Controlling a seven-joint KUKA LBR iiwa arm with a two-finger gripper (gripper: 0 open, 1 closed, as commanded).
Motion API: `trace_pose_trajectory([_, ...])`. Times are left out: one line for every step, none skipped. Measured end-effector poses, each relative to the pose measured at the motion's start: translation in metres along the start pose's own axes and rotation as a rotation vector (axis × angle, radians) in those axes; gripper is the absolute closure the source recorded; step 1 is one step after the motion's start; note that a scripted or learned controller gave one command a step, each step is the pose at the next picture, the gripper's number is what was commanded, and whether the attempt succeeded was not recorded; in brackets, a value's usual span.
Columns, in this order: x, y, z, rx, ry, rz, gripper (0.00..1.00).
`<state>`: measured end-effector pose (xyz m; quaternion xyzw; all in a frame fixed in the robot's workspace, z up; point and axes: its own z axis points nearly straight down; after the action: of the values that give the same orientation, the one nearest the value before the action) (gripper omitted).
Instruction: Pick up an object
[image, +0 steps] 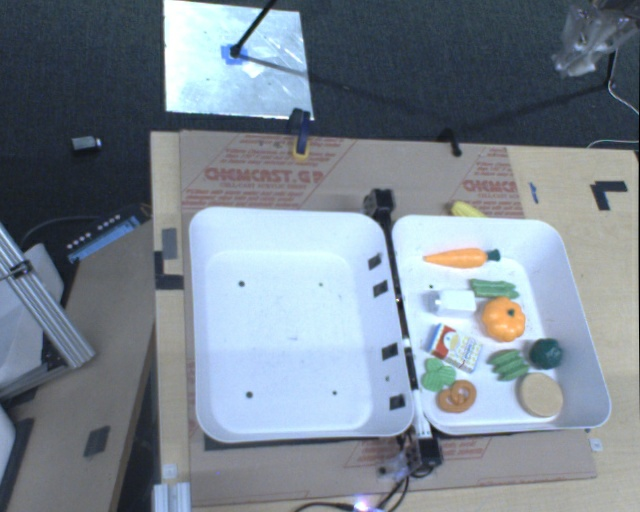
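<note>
A pale grey, blurred piece of the arm (592, 40) sits at the far right corner, its outline angular and glossy, with a thin cable trailing beneath.

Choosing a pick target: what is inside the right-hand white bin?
The right white bin holds an orange toy carrot, small orange pumpkin, brown pretzel, tan disc and green pieces. Nothing looks covered.

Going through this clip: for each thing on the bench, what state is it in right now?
Left bin: flat on the bench, beside the right bin.
Right bin: holds all the toys.
Carrot: lying on its side, near the bin's far wall.
White block: lying flat.
Pumpkin: upright, stem up.
Small box: lying flat, tilted.
Pretzel: lying flat.
Round beige disc: lying flat.
Yellow piece: outside the bin, on the bench.
</note>
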<state>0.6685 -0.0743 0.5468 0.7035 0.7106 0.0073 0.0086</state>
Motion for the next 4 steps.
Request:
trace_pose_trajectory([0.003, 0.0, 0.011, 0.019, 0.001, 0.005, 1.0])
trace_pose_trajectory([0.02, -0.013, 0.011, 0.02, 0.001, 0.004, 1.0])
trace_pose_trajectory([0.042, -0.037, 0.011, 0.021, 0.002, 0.005, 1.0])
trace_pose_trajectory([0.065, -0.047, 0.01, 0.02, 0.002, 0.004, 1.0])
